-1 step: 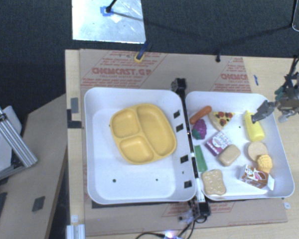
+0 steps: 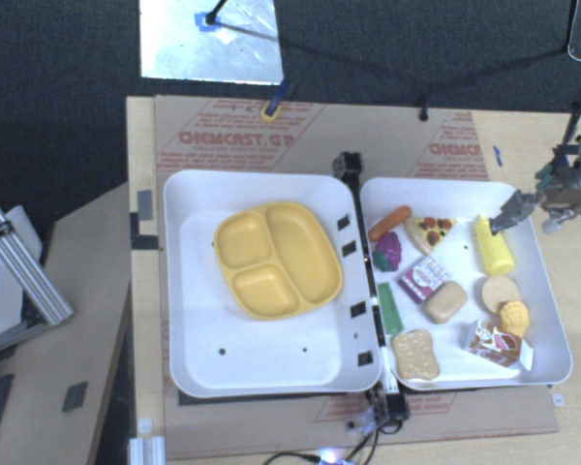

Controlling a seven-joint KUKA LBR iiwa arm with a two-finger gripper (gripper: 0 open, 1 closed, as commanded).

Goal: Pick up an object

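White bins (image 2: 189,356) sit on cardboard (image 2: 232,134) over dark carpet (image 2: 58,66).

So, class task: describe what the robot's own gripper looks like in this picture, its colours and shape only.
At the right edge, the gripper is grey and dark metal, a blocky, angular body narrowing to a slim dark tip. Its finer details are too blurred to make out.

My arm is reaching in from the right edge.

My gripper (image 2: 511,217) is hanging low at the far right side, with the grey wrist behind it partly cut by the frame. One dark finger (image 2: 508,214) is pointing down and leftward; the grip state I cannot tell.
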